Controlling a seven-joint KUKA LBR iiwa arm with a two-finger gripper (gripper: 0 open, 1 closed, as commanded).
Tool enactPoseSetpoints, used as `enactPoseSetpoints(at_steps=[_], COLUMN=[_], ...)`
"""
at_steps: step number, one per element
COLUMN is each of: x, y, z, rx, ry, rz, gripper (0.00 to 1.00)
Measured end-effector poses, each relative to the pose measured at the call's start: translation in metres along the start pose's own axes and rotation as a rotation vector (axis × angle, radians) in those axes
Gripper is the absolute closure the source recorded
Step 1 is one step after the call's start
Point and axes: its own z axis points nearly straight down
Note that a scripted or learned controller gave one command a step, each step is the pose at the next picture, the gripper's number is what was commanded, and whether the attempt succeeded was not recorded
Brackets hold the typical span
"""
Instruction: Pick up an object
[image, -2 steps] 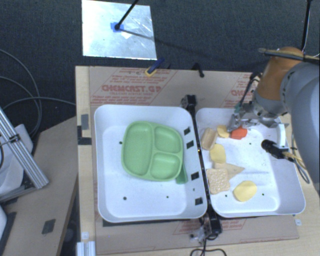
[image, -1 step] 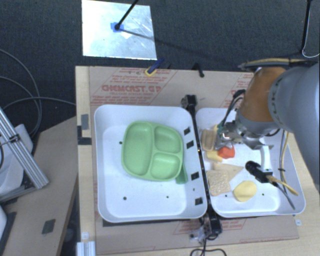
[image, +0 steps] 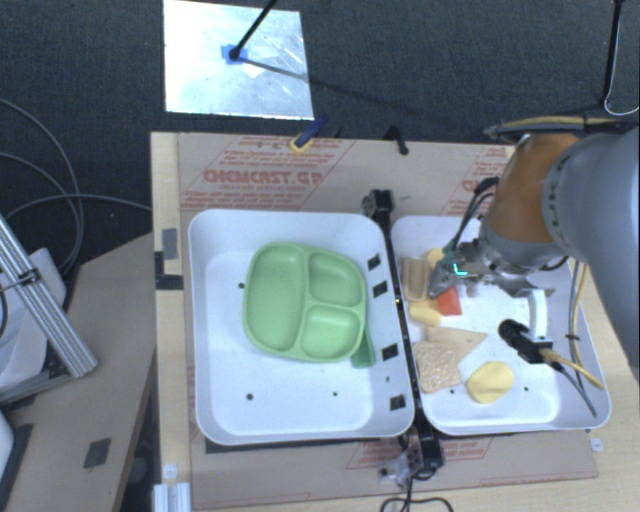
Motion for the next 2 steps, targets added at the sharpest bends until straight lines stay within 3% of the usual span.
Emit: enactPoseSetpoints(at_steps=[1, 2], x=[0.000, -0.001], y=[0.001, -0.039], z=[-0.011, 0.011], rx=[0.001, 0.003], ry=[0.006, 0.014], rz=[0.004, -0.001], gripper=[1.00, 1.00])
